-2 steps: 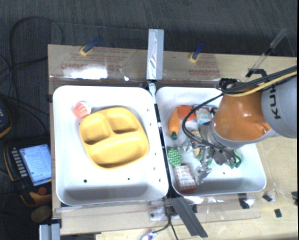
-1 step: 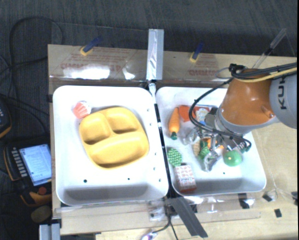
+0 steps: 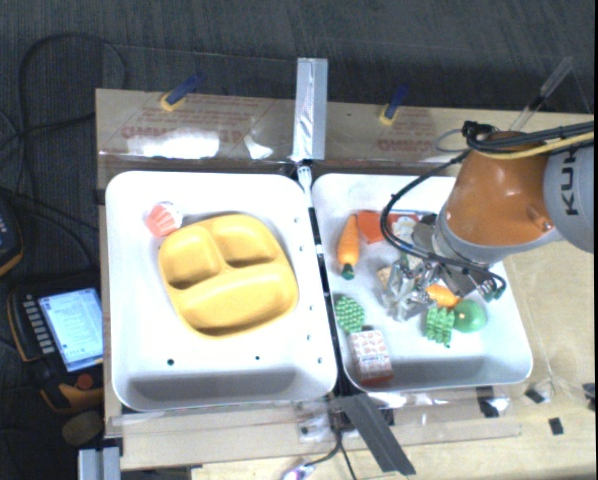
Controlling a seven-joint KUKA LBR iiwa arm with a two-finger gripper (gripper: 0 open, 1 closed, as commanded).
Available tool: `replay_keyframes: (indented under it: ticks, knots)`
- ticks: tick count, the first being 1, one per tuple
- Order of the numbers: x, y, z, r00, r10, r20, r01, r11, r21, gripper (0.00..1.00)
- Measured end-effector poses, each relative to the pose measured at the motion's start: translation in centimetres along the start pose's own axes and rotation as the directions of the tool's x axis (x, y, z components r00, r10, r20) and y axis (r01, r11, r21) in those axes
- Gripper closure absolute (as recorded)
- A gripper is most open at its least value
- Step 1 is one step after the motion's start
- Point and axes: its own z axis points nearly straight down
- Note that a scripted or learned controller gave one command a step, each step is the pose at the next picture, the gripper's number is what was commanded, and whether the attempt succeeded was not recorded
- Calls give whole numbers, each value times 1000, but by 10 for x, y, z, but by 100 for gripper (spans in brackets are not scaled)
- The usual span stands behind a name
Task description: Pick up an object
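- Gripper [image 3: 407,293] hangs low in the right bin [image 3: 509,363], among the toys; I cannot tell its state, nor whether it holds anything.
- Candidates to pick: a carrot [image 3: 349,240] just left of it, green pieces [image 3: 441,324] and a green ball [image 3: 469,317] just right.
- My judgement: centre on one item and descend straight; the crowding risks a glancing grip.
- Nearby: a green studded piece [image 3: 349,312] and a box [image 3: 368,352] by the divider.
- Left bin [image 3: 129,368] carries a yellow tray [image 3: 229,271].

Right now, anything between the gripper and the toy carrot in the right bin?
Nothing visible. The gripper hangs low in the right bin, and the carrot lies to its upper left in this view with bare bin floor between them. The green studded ball sits off that line.
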Motion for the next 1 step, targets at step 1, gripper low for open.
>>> replay_keyframes:
  ticks: [1]
  knots:
    - [0,0,0,1000,0,0,0,1000,0,0]
